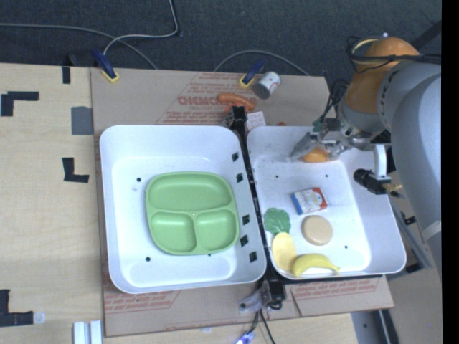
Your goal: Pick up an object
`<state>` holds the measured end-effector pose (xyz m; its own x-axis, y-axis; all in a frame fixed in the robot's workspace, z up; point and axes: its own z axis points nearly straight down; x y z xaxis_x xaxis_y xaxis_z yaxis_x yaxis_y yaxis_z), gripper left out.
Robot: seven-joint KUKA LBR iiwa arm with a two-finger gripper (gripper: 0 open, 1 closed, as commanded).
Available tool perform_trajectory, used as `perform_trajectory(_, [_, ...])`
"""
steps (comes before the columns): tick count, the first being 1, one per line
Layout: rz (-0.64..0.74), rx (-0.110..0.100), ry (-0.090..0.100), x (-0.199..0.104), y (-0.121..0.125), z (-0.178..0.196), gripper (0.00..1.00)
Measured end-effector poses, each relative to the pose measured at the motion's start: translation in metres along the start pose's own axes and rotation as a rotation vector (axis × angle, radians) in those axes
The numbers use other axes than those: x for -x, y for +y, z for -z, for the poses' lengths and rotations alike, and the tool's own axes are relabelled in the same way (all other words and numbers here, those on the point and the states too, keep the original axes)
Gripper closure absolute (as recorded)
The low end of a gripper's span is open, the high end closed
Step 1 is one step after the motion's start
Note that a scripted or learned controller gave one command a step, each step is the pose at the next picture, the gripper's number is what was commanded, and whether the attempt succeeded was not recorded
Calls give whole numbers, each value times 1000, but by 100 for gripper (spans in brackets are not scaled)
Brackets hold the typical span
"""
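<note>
Pincer [315,147] sat low at upper right of frame, in the right bin [373,253], over an orange object [315,157]. Can't tell whether it gripped. Nothing visibly lifted; pick not done.

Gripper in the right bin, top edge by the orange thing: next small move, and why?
Probably close on it, then lift a little to test the grasp. The gripper sits low at the right bin's far wall, right over the small orange object, which peeks out beneath it. Whether the object is between the fingers can't be told from this slant, so a short lift would show it.
</note>
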<state>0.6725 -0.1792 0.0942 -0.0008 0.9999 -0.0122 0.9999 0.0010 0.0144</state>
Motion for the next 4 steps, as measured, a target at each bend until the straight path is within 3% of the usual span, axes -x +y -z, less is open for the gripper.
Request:
perform_trajectory(1, [3,5,-2,0,3,15,100])
perform_trajectory(2, [1,-14,12,-63,-3,46,100])
perform_trajectory(3, [1,-15,12,-62,-4,46,0])
perform_trajectory(4, [-1,-13,9,2,-29,-7,0])
